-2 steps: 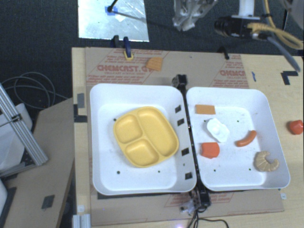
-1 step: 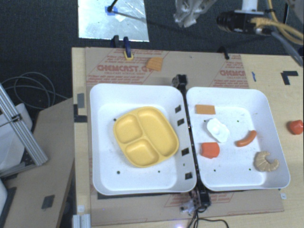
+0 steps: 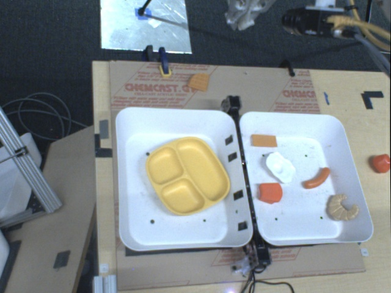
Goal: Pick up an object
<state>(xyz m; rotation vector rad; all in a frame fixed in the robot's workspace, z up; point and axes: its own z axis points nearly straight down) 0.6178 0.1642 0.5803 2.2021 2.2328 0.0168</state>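
The right bin (image 3: 351,163) holds an orange flat rectangle (image 3: 264,141), a white lump (image 3: 280,166), a red-orange block (image 3: 270,192), a small sausage (image 3: 316,177) and a tan croissant (image 3: 341,207). In the left bin (image 3: 131,182) lies a yellow divided plate (image 3: 186,176). My gripper (image 3: 243,14) hangs high at the top of the camera view, beyond the bench's far edge and well away from both bins. It is blurred, and nothing shows in it.
A tan piece (image 3: 198,82) lies on the cardboard behind the left bin. A red-orange item (image 3: 380,163) sits on the bench right of the right bin. A foil sheet (image 3: 145,16) lies at the top left, with a blue and yellow clamp (image 3: 164,61) at the bench's far edge.
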